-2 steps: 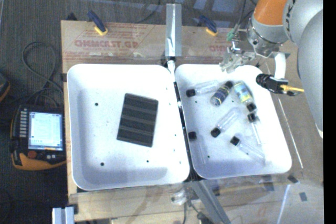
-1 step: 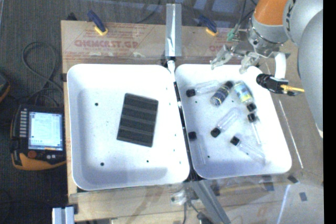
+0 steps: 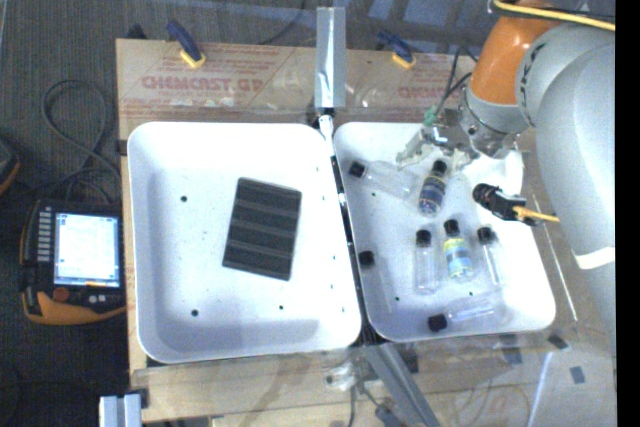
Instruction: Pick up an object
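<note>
Several clear black-capped plastic vials lie in the right shallow white bin; my gripper hangs over its far side.

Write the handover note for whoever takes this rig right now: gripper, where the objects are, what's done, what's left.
Gripper: low over the far part of the right bin, right above a dark-capped bottle; grip state unreadable.
Right bin: several small clear bottles with black caps, three standing side by side near the middle.
Left bin: one dark ribbed pad, lying flat.
Done: nothing visibly lifted.
Left: secure one object and raise it.
</note>
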Available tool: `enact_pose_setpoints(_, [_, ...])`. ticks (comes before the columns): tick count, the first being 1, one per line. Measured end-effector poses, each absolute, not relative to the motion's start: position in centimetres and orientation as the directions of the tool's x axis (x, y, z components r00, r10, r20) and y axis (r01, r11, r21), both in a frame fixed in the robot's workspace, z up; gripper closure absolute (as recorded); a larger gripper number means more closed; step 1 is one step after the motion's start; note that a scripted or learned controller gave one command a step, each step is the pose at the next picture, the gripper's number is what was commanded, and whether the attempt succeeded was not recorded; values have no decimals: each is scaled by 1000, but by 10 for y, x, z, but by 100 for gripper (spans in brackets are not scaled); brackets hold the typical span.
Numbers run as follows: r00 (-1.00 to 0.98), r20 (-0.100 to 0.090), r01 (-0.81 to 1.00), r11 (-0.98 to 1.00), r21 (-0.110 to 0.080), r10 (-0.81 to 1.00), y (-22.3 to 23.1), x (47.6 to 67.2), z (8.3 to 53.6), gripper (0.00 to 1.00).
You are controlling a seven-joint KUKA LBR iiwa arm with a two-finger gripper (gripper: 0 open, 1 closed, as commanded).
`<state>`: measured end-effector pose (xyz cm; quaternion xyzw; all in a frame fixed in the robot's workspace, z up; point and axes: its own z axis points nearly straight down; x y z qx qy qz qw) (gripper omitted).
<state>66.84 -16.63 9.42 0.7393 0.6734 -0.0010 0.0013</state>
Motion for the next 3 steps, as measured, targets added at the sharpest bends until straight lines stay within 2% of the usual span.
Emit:
enact_pose_setpoints(1, [-6,1,1000,6,0,1000,-219,636,114,0])
enact_pose_setpoints(2, [-29,7,1000,29,12,1000,-214,630,92,0])
enact_pose_setpoints(3, [-58,3,998,58,15,998,-213,568,93,0])
